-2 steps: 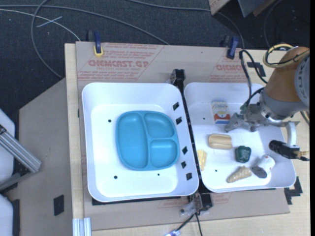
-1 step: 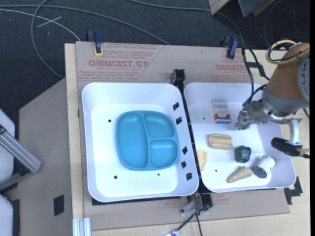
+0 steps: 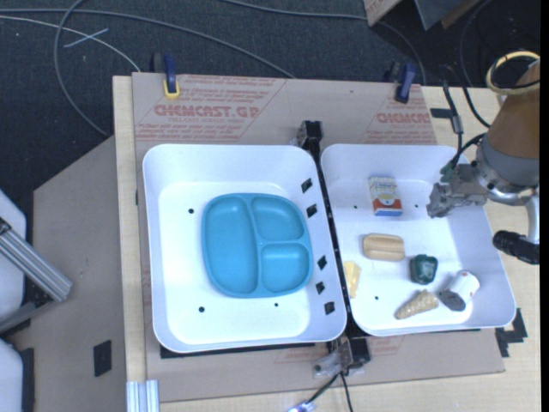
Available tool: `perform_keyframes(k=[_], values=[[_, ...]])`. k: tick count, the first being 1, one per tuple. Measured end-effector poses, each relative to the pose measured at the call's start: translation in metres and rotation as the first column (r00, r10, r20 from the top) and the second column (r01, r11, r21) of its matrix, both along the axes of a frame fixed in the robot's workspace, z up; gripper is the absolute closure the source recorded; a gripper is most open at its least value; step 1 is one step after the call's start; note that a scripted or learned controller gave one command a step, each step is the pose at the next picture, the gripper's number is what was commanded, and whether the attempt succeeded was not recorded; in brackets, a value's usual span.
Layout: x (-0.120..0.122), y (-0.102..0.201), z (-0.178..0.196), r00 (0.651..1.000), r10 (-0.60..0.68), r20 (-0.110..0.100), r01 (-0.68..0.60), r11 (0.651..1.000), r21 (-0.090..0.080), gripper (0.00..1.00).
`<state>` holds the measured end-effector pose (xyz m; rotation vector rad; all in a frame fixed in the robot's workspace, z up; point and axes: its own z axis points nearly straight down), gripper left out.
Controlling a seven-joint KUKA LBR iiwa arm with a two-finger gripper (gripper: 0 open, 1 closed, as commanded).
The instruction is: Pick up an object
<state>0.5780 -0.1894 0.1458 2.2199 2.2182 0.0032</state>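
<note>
The things I could pick lie in the right bin (image 3: 480,316), a shallow white tray with rounded corners. Near its middle sits a smooth tan bread roll (image 3: 383,247), an oblong lying with its long axis across the bin, left to right. Toward the far edge stands a small box (image 3: 385,196), blue on top and orange-red below, its long side running from far edge to near edge. At the bin's left wall lies a pale yellow wedge (image 3: 351,278). Toward the near right corner are a dark green rounded lump (image 3: 423,269), a ridged tan cone (image 3: 417,305) with its tip pointing to the near left, and a small white and grey piece (image 3: 461,288) just beside it.

My gripper (image 3: 440,202) hangs over the right side of this bin, near the far edge, well apart from the roll; it has hold of nothing, and I cannot tell how far it is parted.

The left bin (image 3: 163,230) carries a glossy blue divided plate (image 3: 256,245) with three compartments at its centre.
</note>
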Motion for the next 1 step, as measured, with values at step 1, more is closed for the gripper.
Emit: perform_keyframes(k=[1], values=[[-0.0022, 0.006, 0.0622, 1.0, 0.003, 0.003, -0.003, 1.0, -0.001, 1.0]])
